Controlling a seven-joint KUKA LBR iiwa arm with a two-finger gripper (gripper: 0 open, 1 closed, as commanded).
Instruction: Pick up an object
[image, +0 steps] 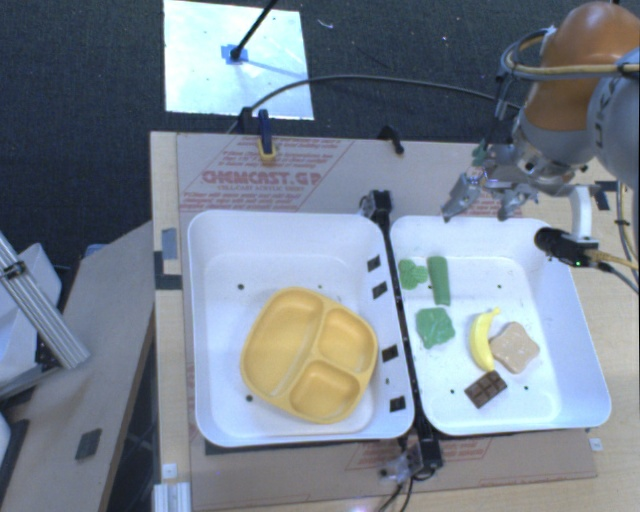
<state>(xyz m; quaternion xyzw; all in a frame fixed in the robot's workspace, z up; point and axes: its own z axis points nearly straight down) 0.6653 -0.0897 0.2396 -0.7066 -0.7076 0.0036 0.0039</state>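
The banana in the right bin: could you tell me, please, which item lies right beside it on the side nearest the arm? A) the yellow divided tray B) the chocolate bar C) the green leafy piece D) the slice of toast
D: the slice of toast lies against the banana on its right, toward the arm, in the right bin.

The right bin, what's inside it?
The right bin holds three green pieces, a banana, toast and a chocolate piece. None covers another.
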